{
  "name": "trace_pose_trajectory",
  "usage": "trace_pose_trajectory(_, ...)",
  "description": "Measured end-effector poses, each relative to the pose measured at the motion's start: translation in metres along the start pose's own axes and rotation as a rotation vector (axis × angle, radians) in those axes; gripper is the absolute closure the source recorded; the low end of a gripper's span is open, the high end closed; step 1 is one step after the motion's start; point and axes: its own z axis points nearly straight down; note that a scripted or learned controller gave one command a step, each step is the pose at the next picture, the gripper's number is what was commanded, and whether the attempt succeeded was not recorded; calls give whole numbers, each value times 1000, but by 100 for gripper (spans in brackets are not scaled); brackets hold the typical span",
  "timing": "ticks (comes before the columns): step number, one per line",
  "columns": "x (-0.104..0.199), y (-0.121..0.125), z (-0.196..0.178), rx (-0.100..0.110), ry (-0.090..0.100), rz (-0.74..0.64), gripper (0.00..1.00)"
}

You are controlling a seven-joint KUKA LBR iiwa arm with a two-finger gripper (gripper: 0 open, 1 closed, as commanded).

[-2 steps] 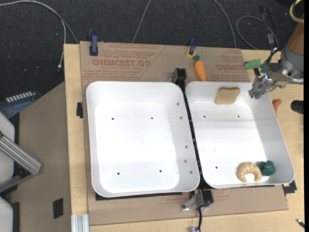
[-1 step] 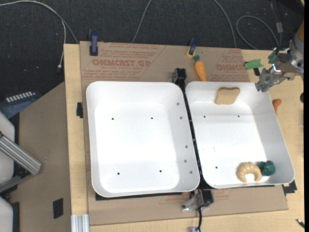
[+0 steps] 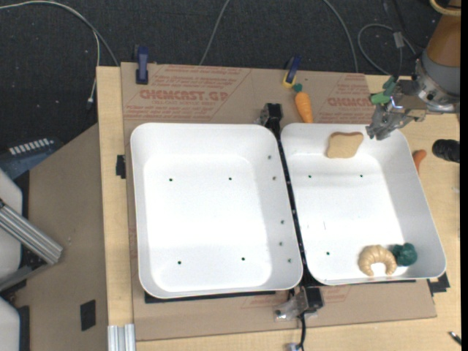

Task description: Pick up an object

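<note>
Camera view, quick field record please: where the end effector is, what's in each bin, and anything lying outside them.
end effector: above the far right corner of the right bin, nothing visible between its fingers
right shallow white bin: tan bread-slice piece near the far edge; pale croissant-shaped toy and small dark green lump touching at the near right corner
left shallow white bin: no objects seen
outside bins: orange carrot toy on the brown board beyond the gap between the bins

I count on the worktop [image 3: 219, 86]: two white bins, left [image 3: 212, 210] and right [image 3: 358, 203]; one croissant [image 3: 377, 260]; one green item [image 3: 404, 254]; one tan bread slice [image 3: 344, 145]; one carrot [image 3: 303, 105]; two blue clamps [image 3: 142, 63] [image 3: 292, 70].
</note>
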Motion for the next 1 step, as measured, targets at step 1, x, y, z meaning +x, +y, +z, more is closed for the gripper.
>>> trace_pose_trajectory(1,45,-7,13,1,0,0,100)
